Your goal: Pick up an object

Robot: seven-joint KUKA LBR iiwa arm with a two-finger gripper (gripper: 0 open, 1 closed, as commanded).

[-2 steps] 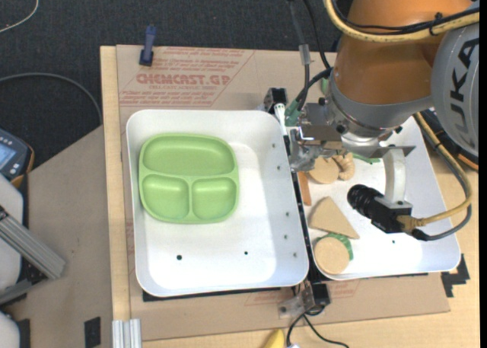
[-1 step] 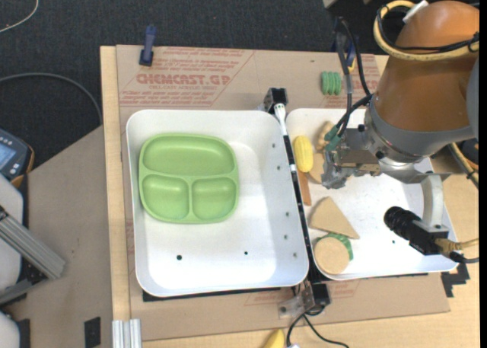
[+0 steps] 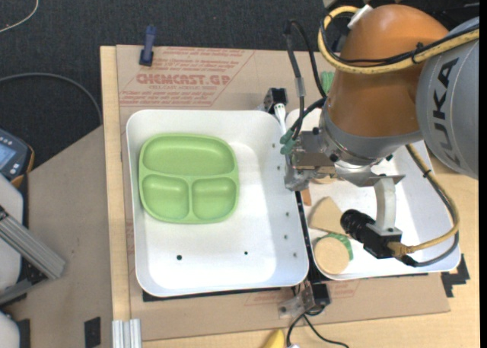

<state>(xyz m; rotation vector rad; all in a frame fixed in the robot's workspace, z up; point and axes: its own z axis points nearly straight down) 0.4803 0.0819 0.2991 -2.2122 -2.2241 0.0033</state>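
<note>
Left bin (image 3: pixel 152 263) holds a green divided plate (image 3: pixel 188 178) — right bin (image 3: pixel 426 263), tan pieces (image 3: pixel 329 217); jaws' state unclear.

Left bin (image 3: pixel 152 263), glossy white, holds a pale green divided plate (image 3: pixel 188 177) toward its far-left corner. Right bin (image 3: pixel 426 186) white, with tan pieces (image 3: pixel 329 215) and a tan disc (image 3: pixel 332 255) edged in green. Arm (image 3: pixel 388 57) orange and grey. Bench board (image 3: pixel 183 72) tan, red lettering.
</note>
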